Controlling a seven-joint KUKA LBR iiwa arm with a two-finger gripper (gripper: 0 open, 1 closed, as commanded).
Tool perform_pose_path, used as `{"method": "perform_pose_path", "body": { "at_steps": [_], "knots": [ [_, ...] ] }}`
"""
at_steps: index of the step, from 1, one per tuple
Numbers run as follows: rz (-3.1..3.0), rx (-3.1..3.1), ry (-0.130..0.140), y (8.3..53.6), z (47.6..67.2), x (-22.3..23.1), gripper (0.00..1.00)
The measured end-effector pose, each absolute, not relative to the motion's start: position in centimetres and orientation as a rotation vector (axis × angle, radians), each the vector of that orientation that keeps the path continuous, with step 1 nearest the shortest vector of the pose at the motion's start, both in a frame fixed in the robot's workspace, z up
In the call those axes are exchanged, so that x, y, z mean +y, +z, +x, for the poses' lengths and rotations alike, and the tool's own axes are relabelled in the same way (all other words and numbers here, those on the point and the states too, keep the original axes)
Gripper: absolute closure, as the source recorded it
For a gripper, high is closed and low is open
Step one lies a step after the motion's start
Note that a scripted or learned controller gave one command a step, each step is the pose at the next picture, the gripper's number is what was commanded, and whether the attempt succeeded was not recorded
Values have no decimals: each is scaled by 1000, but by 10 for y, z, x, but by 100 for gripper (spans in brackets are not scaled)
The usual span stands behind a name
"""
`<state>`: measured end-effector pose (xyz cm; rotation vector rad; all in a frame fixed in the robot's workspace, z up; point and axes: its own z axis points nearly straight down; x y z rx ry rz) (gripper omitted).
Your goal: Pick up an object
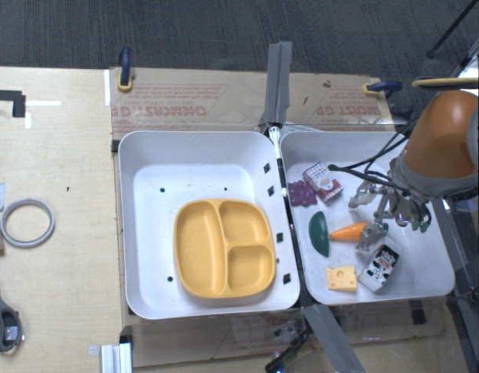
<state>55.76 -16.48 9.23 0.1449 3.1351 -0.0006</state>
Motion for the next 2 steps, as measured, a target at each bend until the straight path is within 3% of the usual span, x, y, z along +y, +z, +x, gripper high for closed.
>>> {"method": "perform_pose_path", "body": {
  "at_steps": [1,2],
  "knots": [
    [137,3132,-3,102,559,-164,100],
    [463,3103,0,205,583,-93,100]
  ]
}}
